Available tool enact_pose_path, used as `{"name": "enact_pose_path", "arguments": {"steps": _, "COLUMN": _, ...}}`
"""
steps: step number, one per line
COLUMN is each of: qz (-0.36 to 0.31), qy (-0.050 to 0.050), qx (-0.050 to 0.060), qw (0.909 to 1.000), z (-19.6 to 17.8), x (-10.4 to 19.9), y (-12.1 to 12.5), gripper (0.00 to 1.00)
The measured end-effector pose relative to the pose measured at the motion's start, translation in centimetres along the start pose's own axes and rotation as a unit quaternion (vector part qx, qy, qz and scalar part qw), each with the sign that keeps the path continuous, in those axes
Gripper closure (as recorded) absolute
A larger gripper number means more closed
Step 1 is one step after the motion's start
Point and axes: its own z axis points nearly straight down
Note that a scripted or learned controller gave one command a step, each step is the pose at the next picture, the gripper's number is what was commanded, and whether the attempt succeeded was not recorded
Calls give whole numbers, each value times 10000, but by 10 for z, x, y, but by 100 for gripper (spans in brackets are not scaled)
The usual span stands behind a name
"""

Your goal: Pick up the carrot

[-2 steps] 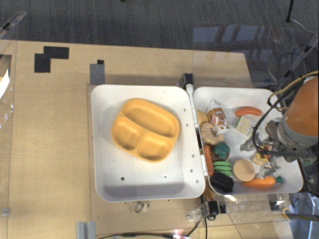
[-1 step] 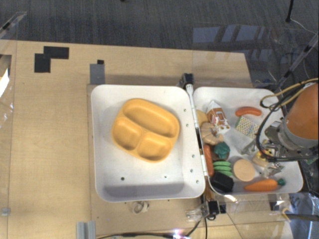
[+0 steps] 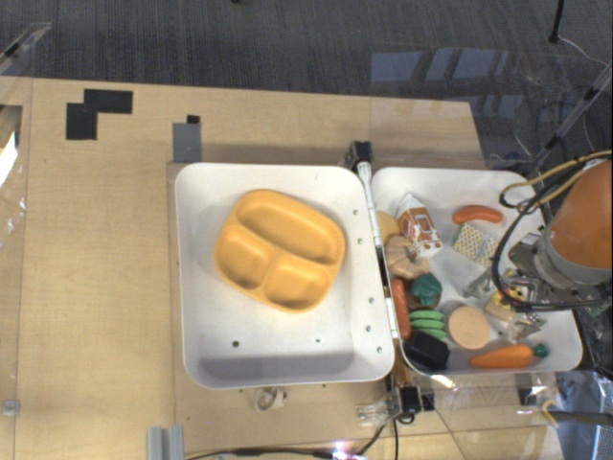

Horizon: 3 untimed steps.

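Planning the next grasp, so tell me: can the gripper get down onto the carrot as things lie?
Probably yes. The carrot lies flat near the front edge of the right bin, with nothing on top of it, and the gripper sits just above it. The tan disc beside it might crowd one finger.

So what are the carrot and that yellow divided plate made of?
The carrot looks like smooth moulded plastic, a toy: even orange with a flat green end. The yellow plate also looks plastic, with a soft sheen and rounded compartments. Neither can be confirmed by sight alone.
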Motion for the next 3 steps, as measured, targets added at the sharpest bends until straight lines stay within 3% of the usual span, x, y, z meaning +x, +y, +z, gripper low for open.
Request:
{"name": "enact_pose_path", "arguments": {"steps": 1, "qz": -1676, "qy": 10, "qx": -19, "qw": 9859, "z": 2, "x": -37, "y": -30, "gripper": 0}}
{"name": "enact_pose_path", "arguments": {"steps": 2, "qz": -1673, "qy": 8, "qx": -20, "qw": 9859, "z": 2, "x": -36, "y": -30, "gripper": 0}}
{"name": "enact_pose_path", "arguments": {"steps": 3, "qz": -2937, "qy": 4, "qx": -16, "qw": 9559, "z": 2, "x": -64, "y": -51, "gripper": 0}}
